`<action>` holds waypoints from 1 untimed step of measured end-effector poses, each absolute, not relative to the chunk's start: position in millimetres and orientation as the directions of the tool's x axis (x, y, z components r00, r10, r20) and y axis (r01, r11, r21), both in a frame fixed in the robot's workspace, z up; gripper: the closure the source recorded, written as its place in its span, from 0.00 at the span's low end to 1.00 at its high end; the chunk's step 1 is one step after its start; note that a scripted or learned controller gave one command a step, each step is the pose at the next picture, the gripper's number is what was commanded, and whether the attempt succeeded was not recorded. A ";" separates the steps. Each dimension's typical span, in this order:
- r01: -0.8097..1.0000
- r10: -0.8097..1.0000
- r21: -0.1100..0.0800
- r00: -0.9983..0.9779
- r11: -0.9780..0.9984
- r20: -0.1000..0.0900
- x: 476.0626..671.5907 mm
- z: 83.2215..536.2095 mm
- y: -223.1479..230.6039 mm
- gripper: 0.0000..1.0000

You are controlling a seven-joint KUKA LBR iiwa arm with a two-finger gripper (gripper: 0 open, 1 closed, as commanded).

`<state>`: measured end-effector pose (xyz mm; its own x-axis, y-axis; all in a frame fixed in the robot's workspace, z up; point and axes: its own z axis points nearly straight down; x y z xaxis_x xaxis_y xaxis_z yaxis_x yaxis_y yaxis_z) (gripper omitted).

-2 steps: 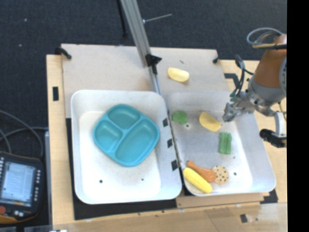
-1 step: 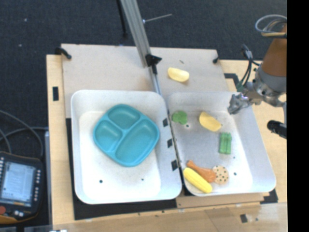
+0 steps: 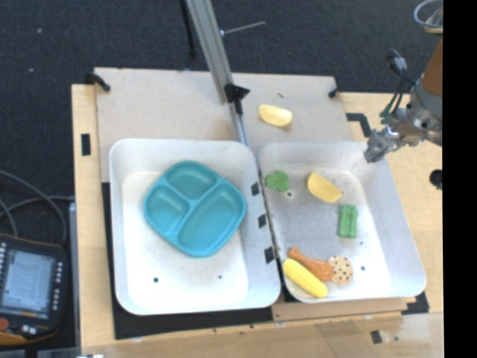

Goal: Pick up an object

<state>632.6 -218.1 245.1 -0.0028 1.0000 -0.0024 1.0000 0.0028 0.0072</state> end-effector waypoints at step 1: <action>1.000 1.000 0.001 -0.006 0.006 0.000 634.0 239.2 -169.8 1.00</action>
